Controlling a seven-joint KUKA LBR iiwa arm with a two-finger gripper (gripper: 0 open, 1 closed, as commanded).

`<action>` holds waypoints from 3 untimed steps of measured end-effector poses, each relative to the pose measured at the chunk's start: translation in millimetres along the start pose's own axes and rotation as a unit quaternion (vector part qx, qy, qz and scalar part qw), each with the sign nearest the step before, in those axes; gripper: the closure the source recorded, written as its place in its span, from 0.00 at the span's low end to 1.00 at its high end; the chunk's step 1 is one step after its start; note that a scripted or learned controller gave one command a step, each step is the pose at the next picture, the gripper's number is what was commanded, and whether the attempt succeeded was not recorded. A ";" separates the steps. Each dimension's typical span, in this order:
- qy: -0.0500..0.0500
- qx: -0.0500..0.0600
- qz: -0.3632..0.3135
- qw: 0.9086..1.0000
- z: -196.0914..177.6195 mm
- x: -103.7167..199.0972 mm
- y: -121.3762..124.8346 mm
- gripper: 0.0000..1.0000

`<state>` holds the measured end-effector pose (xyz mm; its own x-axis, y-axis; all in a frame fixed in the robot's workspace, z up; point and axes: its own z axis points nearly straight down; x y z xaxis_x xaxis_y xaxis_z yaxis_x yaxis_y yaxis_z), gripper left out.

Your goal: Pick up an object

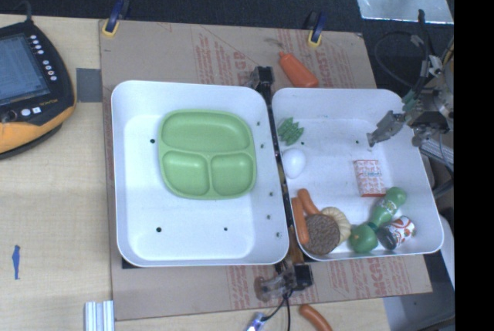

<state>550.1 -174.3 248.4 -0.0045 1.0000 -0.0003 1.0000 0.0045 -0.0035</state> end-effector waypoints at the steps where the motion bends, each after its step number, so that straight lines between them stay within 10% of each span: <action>1: 0.000 0.001 0.000 1.000 80.3 -21.3 15.7 0.00; 3: 0.000 0.000 -0.001 1.000 157.0 -37.7 -33.3 0.00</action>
<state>516.4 -212.2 91.5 -0.0061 1.0000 -0.0010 1.0000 0.0061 -0.0038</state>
